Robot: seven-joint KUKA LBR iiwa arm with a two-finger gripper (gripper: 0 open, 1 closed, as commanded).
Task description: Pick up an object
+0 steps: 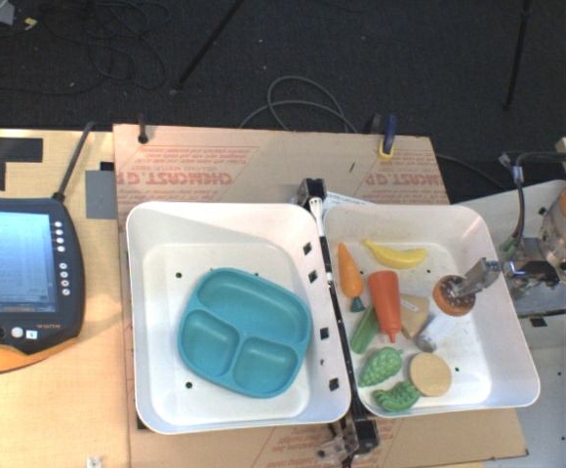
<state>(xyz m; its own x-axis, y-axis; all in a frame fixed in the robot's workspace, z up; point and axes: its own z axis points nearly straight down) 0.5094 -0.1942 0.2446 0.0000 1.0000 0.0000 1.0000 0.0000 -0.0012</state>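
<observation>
Toy foods (pixel 386 300) — about nine in right bin (pixel 498 291) — one teal tray (pixel 244 331) left.

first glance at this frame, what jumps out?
The teal divided plate lying alone in the left bin. Next, the heap of toy food in the right bin: a yellow banana near the far wall, an orange carrot and a red piece beside the divider, and green pieces with a tan disc at the near end. The pincer sits low at that bin's right side, by a small brown-orange object.
</observation>
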